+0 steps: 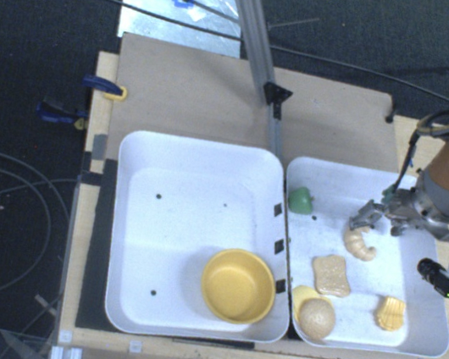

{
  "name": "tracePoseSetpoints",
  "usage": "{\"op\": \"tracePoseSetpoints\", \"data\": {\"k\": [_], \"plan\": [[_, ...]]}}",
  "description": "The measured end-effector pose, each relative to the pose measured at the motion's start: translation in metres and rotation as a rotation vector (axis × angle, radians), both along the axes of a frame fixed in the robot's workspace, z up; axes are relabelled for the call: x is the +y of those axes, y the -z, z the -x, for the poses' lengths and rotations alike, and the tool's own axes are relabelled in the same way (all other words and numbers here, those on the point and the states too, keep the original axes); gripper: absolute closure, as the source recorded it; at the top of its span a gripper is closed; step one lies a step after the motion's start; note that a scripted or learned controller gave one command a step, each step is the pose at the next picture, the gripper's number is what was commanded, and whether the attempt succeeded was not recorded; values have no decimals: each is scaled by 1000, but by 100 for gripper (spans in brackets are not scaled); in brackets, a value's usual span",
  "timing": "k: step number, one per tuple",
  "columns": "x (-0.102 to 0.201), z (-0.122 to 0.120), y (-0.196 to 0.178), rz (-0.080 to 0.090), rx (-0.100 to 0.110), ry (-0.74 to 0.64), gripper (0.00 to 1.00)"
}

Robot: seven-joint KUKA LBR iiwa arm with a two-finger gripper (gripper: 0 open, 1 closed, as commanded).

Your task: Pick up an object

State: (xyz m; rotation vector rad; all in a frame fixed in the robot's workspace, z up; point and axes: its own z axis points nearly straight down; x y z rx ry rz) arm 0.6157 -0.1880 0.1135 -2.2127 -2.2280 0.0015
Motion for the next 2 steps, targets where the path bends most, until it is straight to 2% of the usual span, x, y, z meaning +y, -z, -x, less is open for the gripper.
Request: {"op": "tracePoseSetpoints", "data": {"k": [1, 2], "plan": [[-1, -2, -14, 3, -7, -1, 100], [1, 2, -77, 3, -9, 0, 100]]}}
